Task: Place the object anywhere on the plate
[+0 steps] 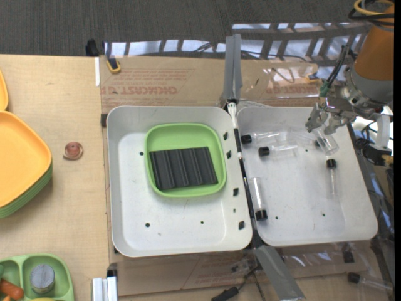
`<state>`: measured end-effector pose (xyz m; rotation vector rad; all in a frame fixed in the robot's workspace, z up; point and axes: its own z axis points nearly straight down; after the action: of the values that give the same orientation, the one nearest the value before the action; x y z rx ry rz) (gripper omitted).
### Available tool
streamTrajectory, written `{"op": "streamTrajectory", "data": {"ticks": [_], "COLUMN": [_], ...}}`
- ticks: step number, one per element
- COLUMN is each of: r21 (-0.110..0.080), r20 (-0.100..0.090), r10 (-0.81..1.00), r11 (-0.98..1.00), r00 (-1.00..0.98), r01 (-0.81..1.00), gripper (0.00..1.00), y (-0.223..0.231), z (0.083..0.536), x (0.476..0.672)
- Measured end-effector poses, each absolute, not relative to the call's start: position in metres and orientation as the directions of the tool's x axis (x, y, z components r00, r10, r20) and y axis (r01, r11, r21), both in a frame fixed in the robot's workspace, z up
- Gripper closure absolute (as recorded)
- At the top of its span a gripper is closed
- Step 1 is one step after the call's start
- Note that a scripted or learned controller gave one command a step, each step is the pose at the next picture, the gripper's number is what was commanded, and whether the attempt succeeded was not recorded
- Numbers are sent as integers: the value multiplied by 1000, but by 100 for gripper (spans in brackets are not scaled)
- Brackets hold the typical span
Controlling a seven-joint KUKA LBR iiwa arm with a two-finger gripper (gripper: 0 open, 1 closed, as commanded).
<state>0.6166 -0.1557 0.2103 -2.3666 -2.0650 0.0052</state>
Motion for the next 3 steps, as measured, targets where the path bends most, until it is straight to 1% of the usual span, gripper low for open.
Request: {"op": "streamTrajectory", "data": {"ticks": [1,2,3], "r21": [-2,-1,-2], "r20": [-2,-2,-3], "r10": [991,974,936], "r11": [-136,-227,-351], "r00": [136,227,351], "r01": [991,974,936], "gripper": [0,0,0], "y": [-156,-187,-216], "z": [210,288,293], "x": [617,641,659]}}
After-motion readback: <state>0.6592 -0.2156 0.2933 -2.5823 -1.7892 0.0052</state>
